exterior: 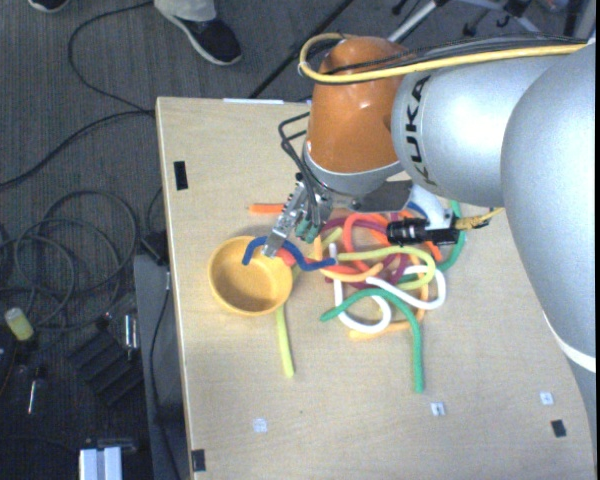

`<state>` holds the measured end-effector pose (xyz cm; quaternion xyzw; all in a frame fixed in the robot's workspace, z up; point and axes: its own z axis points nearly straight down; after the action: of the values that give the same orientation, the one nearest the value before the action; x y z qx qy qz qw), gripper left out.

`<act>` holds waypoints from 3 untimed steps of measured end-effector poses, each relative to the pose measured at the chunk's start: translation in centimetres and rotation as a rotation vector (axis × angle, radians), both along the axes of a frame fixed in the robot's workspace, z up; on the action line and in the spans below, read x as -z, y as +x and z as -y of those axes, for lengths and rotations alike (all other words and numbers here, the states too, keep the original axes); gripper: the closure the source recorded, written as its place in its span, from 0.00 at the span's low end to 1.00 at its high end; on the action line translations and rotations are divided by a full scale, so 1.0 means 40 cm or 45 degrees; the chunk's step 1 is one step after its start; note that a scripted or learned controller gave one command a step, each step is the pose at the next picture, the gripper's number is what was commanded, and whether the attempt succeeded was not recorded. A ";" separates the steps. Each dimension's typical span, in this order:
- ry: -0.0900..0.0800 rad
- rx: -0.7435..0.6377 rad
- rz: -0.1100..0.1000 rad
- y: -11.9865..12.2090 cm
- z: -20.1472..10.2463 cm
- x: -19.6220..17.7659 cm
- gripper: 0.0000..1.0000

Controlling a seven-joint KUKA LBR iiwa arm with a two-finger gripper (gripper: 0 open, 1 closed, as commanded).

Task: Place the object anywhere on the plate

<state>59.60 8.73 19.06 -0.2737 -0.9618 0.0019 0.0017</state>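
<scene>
The gripper (280, 238) hangs over the right rim of a shallow yellow bowl-shaped plate (242, 286), which sits on the left part of the wooden board (210, 388). A blue cord (298, 256) runs from the plate's rim, under the fingertips, and away to the right into a tangle of coloured cords (385, 283) — red, orange, green, yellow-green and white loops lying just right of the plate. One end of the blue cord appears to curl over the plate's far right edge, while the rest trails on the board toward the tangle. The fingers sit right at the blue cord, but they are small and foreshortened from this angle, so I cannot tell whether they are spread or closed, nor whether the cord is truly pinched between them.

As a judgement: the carrying part looks largely done, since the tool and one end of the blue cord are already at the plate. What is left is to get more of the cord resting inside the plate and let go cleanly. A separate yellow-green cord (283, 340) lies on the board just near of the plate, touching or nearly touching its rim, and an orange stick (264, 208) lies on the board beyond the gripper.
</scene>
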 end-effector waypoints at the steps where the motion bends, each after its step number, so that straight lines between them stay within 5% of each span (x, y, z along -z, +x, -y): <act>1: 0.002 -0.001 0.002 0.001 -0.003 -0.003 0.00; 2: 0.005 0.002 0.003 0.002 -0.002 -0.025 1.00; 3: 0.003 -0.225 0.006 -0.001 0.129 0.017 1.00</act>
<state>59.56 3.58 18.36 -0.1877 -0.9822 0.0002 -0.0002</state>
